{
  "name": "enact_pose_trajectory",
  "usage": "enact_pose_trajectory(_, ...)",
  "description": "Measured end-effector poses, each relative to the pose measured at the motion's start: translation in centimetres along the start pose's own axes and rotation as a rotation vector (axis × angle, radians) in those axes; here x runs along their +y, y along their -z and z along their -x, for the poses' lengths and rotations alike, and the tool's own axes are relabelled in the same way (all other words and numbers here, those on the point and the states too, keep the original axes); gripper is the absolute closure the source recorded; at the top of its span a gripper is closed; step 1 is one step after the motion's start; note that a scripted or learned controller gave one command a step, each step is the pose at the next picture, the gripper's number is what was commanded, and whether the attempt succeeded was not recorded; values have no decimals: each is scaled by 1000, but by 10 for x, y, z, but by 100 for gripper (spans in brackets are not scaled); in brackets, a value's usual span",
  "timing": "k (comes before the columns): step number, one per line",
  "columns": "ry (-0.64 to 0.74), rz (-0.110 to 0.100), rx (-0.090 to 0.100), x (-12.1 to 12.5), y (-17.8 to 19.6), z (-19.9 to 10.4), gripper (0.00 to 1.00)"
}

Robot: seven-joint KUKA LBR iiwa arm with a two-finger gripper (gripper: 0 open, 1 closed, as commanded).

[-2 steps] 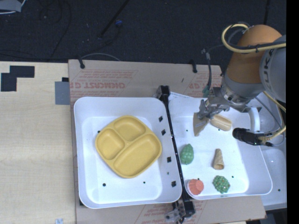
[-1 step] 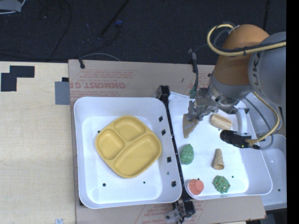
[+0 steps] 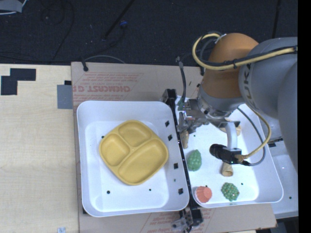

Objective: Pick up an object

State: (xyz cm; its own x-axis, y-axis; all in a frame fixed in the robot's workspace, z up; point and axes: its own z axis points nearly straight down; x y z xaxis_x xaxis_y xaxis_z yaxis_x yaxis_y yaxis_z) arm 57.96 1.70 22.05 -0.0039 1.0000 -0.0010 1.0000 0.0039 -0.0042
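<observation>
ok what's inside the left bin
The left bin holds one yellow tray with three compartments, lying flat. Whatever is under the tray is covered.

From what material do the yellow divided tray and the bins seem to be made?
The yellow tray looks like molded plastic with a matte finish: uniform color, rounded compartment ridges, soft highlights. The left bin and right bin look like smooth white plastic, slightly glossy, with thin curved rims. Plastic is a guess from appearance only.

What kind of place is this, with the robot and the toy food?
Probably a robotics lab test bench. A grey and orange robot arm reaches over two white bins, one holding a yellow divided plate, and cables trail across the dark floor behind.
</observation>
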Motion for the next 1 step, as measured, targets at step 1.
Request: enact_pose_trajectory(1, 1, 0, 2, -15, 9, -58, 100)
